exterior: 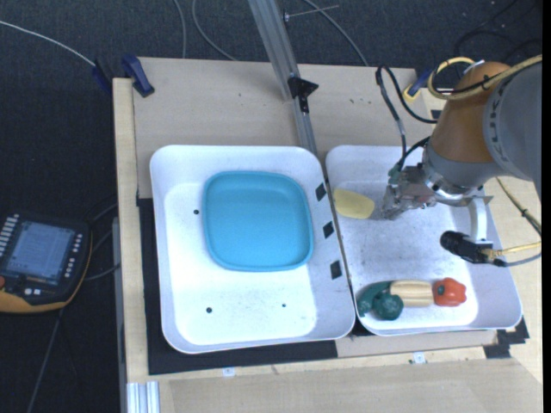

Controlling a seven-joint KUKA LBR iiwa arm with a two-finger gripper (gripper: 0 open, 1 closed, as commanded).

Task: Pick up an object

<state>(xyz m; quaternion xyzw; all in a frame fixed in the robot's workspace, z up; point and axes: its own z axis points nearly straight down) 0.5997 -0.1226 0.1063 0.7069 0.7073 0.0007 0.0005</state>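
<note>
My gripper (394, 203) sits low just right of the yellow piece (354, 203), grip state I cannot tell, so closing might nudge it left instead.

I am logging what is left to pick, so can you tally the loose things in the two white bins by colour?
Blue: 1, the square blue plastic plate in the left bin
Yellow: 1, the flat pale yellow piece in the right bin
Green: 1, the dark green rounded toy
Tan: 1, the tan cylinder-shaped piece
Red: 1, the red rounded toy
Total: 5
</note>
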